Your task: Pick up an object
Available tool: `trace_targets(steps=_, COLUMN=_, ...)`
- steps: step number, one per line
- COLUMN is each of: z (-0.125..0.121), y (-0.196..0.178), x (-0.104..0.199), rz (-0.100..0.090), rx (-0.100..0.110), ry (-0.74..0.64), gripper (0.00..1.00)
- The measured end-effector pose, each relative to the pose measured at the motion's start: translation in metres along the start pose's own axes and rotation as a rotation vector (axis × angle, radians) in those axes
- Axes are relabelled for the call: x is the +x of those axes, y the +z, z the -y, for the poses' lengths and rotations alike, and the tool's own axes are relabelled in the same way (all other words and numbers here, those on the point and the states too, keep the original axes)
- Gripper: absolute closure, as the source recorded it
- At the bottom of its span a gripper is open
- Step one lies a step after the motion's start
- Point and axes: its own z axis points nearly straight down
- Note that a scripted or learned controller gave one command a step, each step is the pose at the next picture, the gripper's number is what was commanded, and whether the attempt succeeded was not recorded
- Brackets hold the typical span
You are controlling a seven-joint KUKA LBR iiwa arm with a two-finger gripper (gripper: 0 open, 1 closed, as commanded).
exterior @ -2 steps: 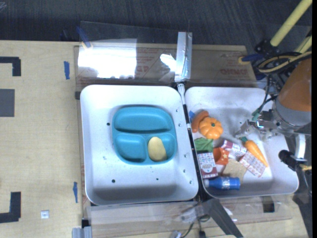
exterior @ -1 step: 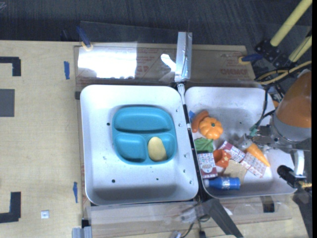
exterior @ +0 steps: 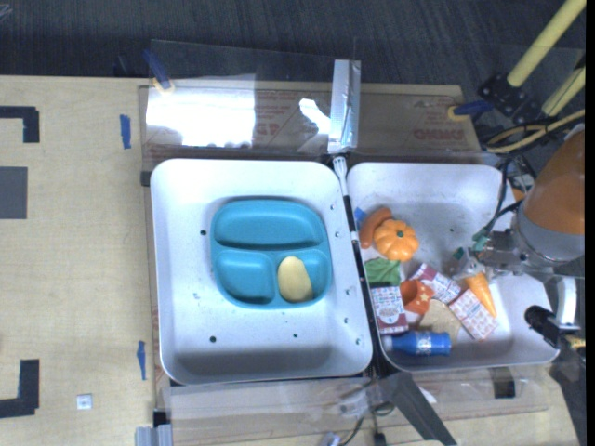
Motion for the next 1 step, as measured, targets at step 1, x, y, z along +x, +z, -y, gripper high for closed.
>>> trace_targets(steps=1, z=0.0015, y=-0.089, x=0.0982, rz=-0.006, rx=0.005, ry=0.075, gripper=1.0)
